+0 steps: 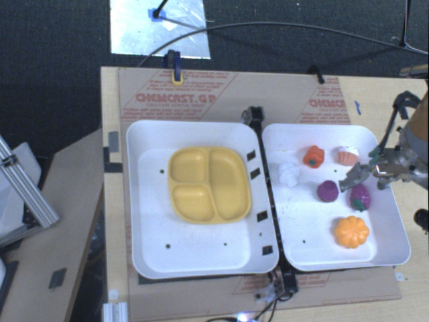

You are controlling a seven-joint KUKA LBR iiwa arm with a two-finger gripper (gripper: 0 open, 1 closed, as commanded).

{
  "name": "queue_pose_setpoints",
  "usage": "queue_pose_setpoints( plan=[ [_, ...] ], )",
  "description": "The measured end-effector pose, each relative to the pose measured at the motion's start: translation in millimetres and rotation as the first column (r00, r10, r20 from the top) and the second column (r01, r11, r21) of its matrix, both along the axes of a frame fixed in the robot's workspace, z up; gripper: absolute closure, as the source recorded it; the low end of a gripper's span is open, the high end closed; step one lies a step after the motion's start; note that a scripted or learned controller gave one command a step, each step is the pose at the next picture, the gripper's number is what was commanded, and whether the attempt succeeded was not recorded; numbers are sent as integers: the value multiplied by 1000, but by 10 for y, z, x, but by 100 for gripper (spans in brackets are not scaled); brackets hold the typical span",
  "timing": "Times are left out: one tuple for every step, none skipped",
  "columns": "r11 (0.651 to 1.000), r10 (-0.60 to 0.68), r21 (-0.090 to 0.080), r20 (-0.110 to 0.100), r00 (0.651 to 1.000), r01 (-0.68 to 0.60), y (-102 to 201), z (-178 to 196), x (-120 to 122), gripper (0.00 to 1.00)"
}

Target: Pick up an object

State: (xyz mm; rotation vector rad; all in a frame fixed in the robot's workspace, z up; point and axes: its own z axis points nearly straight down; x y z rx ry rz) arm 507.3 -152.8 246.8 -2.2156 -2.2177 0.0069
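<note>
The right bin (pixel 389 247) serves as the landmark, and every loose toy lies inside it. The gripper (pixel 360 178) reaches in over its right wall, near the middle of that side, its grey fingers pointing left toward the bin's centre; whether they are spread or pressed together cannot be told, and nothing is seen between them. Just beneath the fingertips, close to the right wall, sits a magenta berry-like toy (pixel 360 198) with a green tip. A rounder purple toy (pixel 327 191) lies to its left, about at the bin's centre. An orange pumpkin (pixel 352 231) rests toward the bin's near right corner. Toward the far wall are a small orange and red toy (pixel 313 156) and, to its right, a pink and white cupcake (pixel 347 155). A white fluffy piece (pixel 289 174) lies near the bin's left wall. Across that wall, the left bin (pixel 151 247) holds a yellow divided plate (pixel 208 184).
</note>
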Motion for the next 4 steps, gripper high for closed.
queue_pose_setpoints(
  plan=[
    [1000, 3, -2, 10, 1000, -3, 2, 46, 21, 0],
    [1000, 1, -1, 6, 1000, -1, 96, -477, -29, 0],
    [1000, 0, 0, 5, 1000, 0, 174, -1059, 21, 0],
    [1000, -1, 0, 5, 1000, 1, 181, -1584, 18, 0]
  ],
)
